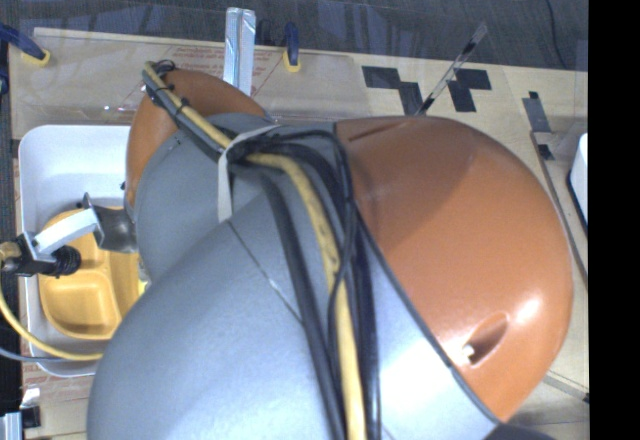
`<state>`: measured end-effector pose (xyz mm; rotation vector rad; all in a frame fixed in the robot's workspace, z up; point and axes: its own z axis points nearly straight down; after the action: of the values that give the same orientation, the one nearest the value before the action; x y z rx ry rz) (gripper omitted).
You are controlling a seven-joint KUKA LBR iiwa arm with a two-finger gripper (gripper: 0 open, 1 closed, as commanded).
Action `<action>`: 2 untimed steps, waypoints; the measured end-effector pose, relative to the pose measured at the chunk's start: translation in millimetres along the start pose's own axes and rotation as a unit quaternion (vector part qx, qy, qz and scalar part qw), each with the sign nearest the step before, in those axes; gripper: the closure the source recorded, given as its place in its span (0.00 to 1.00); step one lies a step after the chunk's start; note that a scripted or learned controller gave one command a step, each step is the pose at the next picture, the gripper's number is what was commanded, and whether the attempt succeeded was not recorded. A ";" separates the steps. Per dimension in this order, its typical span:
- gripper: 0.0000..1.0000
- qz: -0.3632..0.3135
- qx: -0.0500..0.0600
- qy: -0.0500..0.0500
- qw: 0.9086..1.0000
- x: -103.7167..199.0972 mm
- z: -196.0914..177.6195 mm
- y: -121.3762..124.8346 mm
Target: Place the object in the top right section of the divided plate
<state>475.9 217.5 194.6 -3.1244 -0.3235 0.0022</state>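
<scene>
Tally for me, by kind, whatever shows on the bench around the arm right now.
White bin: 1
Yellow divided plate: 1
Blue clamps on the bench's far edge: 2
Total: 4
The arm covers most of the bench, so anything lying under it goes uncounted.

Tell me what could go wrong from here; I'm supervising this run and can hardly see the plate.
1. The arm hides most of the yellow divided plate, so I cannot tell whether any object is held or which section lies beneath it; a release could land in the wrong section.
2. The arm's end sits close over the plate in the white bin; moving further down might knock or shift the plate.
</scene>
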 end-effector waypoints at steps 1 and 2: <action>1.00 -0.058 -0.001 0.001 0.998 0.6 -59.8 -0.2; 1.00 -0.049 0.001 -0.004 0.999 -2.3 59.7 0.9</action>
<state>473.8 216.1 134.9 -3.1035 -0.4764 0.0142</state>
